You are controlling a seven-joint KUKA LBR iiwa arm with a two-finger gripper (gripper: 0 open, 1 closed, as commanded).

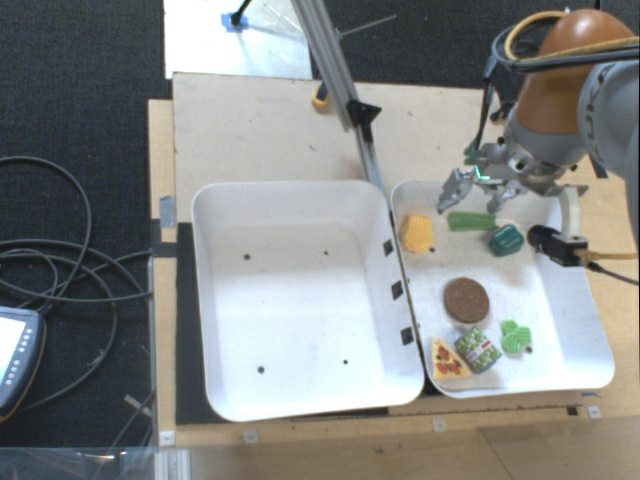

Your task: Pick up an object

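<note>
Tool (470, 192) hovering open over the far end of the right bin (580, 298), nothing sitting between its spread fingers.
Just beneath it a green stick (470, 222) is lying flat, with a teal block (506, 239) at its right end and a yellow piece (418, 234) to its left; nearer the camera a brown disc (466, 299) is resting, while the left bin (300, 298) is sitting alongside on the worktop (250, 128).

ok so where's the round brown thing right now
The round brown disc lies in the right bin, near its middle, below the yellow block and just above the pizza slice toy.
</note>
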